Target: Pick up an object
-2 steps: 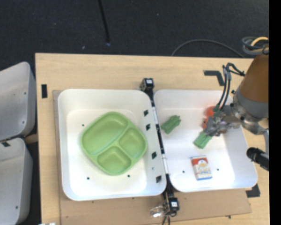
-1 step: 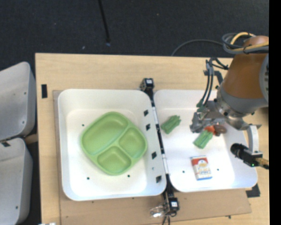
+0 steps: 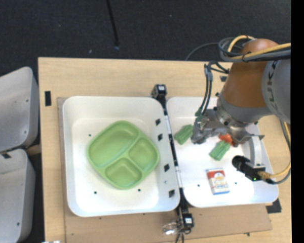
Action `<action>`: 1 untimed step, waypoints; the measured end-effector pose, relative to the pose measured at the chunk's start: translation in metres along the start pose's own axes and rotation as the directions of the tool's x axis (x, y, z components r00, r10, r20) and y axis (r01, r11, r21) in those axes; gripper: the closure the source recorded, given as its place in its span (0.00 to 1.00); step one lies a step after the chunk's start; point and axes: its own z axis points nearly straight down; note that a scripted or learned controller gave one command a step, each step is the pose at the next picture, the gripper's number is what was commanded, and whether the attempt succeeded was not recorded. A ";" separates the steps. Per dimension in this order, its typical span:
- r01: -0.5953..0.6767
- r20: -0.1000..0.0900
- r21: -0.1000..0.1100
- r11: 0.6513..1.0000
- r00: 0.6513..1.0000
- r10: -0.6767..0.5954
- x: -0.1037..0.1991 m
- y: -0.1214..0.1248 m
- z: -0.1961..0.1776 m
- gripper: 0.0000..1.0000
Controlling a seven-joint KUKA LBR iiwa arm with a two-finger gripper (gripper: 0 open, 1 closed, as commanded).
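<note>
Leftward, green tray (image 3: 122,154) in left bin (image 3: 71,186); right bin (image 3: 192,194): card box (image 3: 218,181).

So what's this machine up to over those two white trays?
A robot arm reaches into the right bin, its gripper low among small items: two green pieces, something orange and a small card box. The left bin holds a green divided plate. No grasp is visible yet.
</note>
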 end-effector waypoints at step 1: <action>0.002 -0.001 -0.001 1.000 1.000 -0.002 0.052 0.016 -0.002 1.00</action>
